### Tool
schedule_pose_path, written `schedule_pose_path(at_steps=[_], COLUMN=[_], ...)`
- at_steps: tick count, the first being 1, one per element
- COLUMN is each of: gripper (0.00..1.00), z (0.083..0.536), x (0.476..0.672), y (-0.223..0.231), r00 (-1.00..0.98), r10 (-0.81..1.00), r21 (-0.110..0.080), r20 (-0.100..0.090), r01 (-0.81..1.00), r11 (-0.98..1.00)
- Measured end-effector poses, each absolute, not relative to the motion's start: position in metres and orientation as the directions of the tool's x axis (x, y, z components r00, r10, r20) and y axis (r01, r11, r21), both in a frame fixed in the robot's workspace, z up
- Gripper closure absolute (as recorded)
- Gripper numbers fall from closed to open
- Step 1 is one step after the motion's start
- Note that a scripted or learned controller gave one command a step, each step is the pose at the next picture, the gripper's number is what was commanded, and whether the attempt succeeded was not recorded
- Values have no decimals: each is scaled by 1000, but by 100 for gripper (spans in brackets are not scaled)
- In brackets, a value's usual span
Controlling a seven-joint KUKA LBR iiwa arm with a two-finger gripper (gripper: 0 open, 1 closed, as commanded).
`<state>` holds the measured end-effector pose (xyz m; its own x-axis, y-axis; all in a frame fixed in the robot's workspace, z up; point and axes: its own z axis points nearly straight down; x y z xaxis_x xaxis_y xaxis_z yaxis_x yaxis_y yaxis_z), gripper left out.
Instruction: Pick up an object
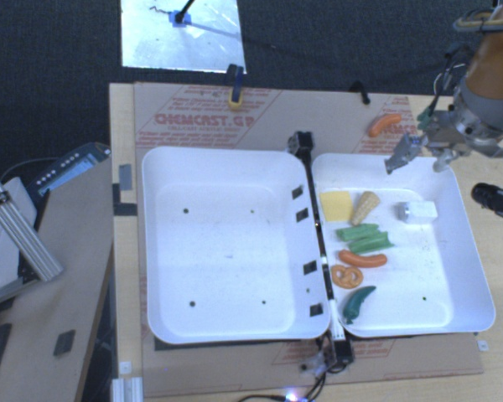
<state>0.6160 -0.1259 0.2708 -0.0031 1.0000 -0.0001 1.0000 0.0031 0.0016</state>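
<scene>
Two white bins are sitting side by side on the bench; the left bin (pixel 226 241) is lying at nine o'clock of the right bin (pixel 453 258). The gripper (pixel 421 152) is hanging with fingers apart over the right bin's twelve o'clock rim, gripping nothing. Inside are lying a yellow square (pixel 336 205), corn cob (pixel 365 208), white block (pixel 416 211), green beans (pixel 365 239), sausage (pixel 362 259), pretzel (pixel 347 276) and green pepper (pixel 357 303). Another sausage (pixel 385 125) is lying outside, at eleven o'clock of the gripper.
</scene>
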Motion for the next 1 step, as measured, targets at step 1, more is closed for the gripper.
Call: schedule_pose_path(at_steps=[1], gripper=[100], z=[282], x=[617], y=[-126], r00=[-6], r10=[1000], r21=[6], r20=[0], r01=[1000], r11=[6])
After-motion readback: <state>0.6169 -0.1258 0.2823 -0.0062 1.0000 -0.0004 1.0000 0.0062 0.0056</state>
